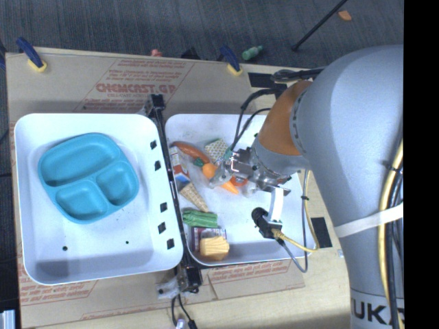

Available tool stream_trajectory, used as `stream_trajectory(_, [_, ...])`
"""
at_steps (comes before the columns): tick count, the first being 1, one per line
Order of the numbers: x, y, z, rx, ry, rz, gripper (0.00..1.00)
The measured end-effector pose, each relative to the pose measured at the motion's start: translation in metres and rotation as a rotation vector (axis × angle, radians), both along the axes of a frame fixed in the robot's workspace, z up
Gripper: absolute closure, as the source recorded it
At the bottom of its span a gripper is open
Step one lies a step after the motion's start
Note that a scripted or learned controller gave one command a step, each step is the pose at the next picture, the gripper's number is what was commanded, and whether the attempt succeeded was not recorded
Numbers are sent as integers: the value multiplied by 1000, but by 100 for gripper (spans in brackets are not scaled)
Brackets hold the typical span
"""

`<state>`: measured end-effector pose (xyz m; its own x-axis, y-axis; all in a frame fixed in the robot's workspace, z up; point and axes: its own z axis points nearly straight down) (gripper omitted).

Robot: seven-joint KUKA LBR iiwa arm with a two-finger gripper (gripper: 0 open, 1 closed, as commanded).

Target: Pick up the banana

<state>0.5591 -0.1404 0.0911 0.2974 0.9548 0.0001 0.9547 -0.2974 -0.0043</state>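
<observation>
My gripper [228, 168] is low in the middle of the right bin [288, 249], pressed in among a cluster of toy foods. Right beside it on the left lies a small orange piece [208, 171], and an orange-red piece [236, 184] sits just under it. A yellow object [214, 247] lies at the bin's front edge, well apart from the gripper. I cannot tell which item is the banana. The wrist and the grey arm [343, 136] cover the right part of this bin.
Also in the right bin are a long orange-red piece [186, 149], a striped item [216, 148], a beige cone [194, 197] and a green item [199, 218]. The left bin [27, 204] holds a blue divided plate [88, 175]. A cable [291, 242] hangs near the front right.
</observation>
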Motion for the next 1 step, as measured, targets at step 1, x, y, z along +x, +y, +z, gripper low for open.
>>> stream_trajectory(1, [-14,86,101,1,-2,199,0])
